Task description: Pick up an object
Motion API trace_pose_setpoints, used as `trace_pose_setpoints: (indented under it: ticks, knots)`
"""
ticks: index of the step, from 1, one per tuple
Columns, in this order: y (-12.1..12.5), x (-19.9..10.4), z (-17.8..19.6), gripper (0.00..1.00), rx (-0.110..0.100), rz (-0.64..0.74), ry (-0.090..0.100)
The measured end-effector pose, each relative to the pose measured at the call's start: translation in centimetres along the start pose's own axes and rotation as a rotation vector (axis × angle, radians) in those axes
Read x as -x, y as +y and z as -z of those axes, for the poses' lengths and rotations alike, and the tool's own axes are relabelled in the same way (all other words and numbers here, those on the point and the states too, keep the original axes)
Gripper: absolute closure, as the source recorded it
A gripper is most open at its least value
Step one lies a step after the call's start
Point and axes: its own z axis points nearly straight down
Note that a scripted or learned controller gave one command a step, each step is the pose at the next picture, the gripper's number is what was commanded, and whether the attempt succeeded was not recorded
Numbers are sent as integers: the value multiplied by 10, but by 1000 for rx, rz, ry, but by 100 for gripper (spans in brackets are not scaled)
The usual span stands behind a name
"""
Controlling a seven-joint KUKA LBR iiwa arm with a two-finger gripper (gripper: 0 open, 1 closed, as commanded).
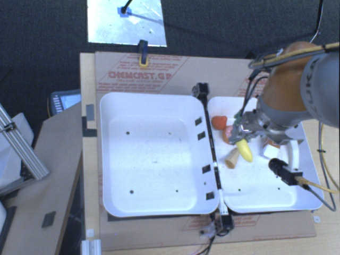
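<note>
Jaws first: cannot tell whether open or closed, with the tips lost under the grey metal of the gripper point(243, 133). Hangs low in the right bin point(255, 198), near its left wall, tip just above the upper end of a yellow piece point(245, 151); cannot tell whether touching or just clear of it. Looks like a small toy banana, lying flat and slanted on the bin floor. Probably light, hard plastic, smooth and somewhat slippery, not fragile. Rounded too, so likely to roll or squirt out of a grip taken at either tapered end. Best taken across the thick middle, jaws square to its long line. Crowded all round: lies just beside a tan cone point(231, 159) on its left, near a pink lump point(228, 134) and a red piece point(219, 122) further up, with a white block point(269, 151) near on the right. Calls for a narrow approach so as not to nudge the cone. Beyond the dividing rim, the left bin point(154, 206), well apart from all of this
</note>
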Motion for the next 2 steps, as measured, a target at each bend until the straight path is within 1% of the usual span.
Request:
trace_pose_setpoints:
  ticks: [2]
  knots:
    - [2, 0, 21, 100, 4, 12, -1]
